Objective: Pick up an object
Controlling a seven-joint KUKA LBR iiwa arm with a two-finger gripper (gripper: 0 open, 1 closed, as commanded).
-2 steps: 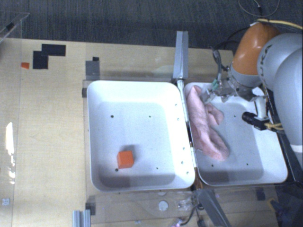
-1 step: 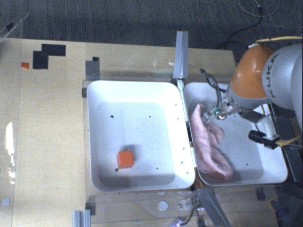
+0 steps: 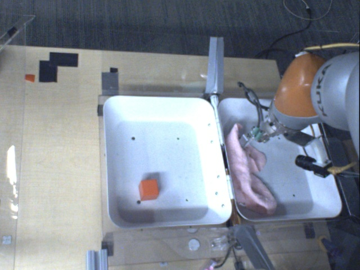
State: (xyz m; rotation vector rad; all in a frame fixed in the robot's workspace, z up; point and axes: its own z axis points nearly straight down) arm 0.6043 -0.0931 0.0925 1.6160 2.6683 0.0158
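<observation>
Item 1: left bin (image 3: 121, 114), shallow, white, rounded corners. Contents: one orange block (image 3: 149, 189) at about 7 o'clock of the floor, near the front wall but apart from it; bare floor on its other sides.

Item 2: right bin (image 3: 315, 204), white, sharing the centre divider with the left bin. Contents: pink cloth (image 3: 247, 173), a long crumpled strip along the left wall, running from 11 o'clock down to 7 o'clock, its lower end bunched near the front wall. Floor from centre toward 4 o'clock is bare.

Item 3: gripper (image 3: 257, 134), at the 11 o'clock area of the right bin, over the cloth's upper end. Whether its fingers are parted or pressed together cannot be told; no grasp is visible.

Item 4: arm, orange band (image 3: 298, 91) at 1 o'clock, overhanging the right bin's back wall.
</observation>
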